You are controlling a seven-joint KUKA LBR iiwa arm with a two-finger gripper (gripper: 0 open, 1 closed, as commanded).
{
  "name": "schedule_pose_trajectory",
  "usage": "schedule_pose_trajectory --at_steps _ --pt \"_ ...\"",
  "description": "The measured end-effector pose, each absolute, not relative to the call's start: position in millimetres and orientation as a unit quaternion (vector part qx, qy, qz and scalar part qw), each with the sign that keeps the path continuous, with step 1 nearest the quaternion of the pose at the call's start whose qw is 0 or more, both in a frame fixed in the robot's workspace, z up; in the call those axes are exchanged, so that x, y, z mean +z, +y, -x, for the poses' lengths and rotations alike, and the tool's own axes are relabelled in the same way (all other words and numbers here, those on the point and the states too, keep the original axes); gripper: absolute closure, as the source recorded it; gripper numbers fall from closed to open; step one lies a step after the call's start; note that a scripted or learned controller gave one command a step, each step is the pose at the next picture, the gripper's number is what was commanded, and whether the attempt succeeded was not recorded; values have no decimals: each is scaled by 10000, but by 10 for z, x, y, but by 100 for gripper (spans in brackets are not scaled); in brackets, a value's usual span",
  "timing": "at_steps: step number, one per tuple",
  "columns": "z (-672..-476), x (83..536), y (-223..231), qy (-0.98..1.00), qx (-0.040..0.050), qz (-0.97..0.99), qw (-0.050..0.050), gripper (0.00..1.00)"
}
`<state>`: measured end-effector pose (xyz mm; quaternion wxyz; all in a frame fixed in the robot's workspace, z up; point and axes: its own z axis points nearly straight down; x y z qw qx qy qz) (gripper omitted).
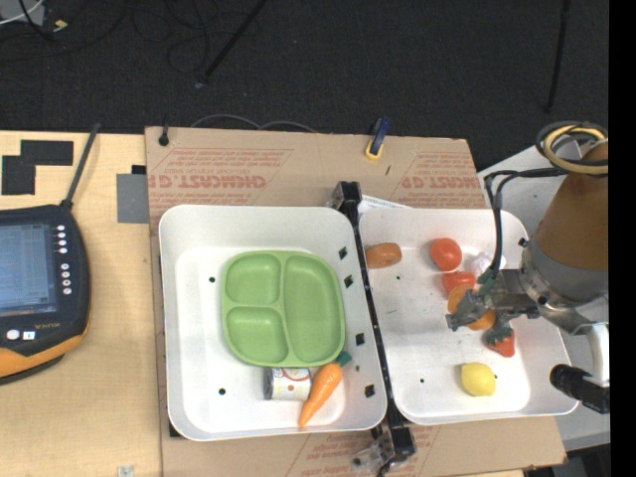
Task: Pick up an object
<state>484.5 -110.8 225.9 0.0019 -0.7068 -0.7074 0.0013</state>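
Toward three o'clock in the right bin (417, 405), the gripper (475, 311) sits low over a small orange piece (481, 318), grip unclear, apparently mid-grasp; next comes a firm closing, then a lift.

The pincer (477, 311) sits low over the right bin (417, 405), and its fingers blur into a dark tangle, so their spread cannot be read. Directly under it an orange piece (475, 318) is mostly covered; its shape and kind stay unclear. Just below and to the right of the pincer, a small red item (503, 344) shows only partly. Just above-left of it, a red-orange piece (457, 282) is half masked by the wrist hardware. Far to the left of the pincer, a small can (283, 384) lies partly tucked beneath the green plate (283, 306) and a carrot (320, 394), its label too small to read.
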Motion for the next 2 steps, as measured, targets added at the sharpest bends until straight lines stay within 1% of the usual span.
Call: schedule_pose_trajectory --at_steps 1,2 --pt "-5072 2178 -722 -7086 18 7056 33 100" --pt "-5295 2274 -199 -7091 13 7051 29 100"
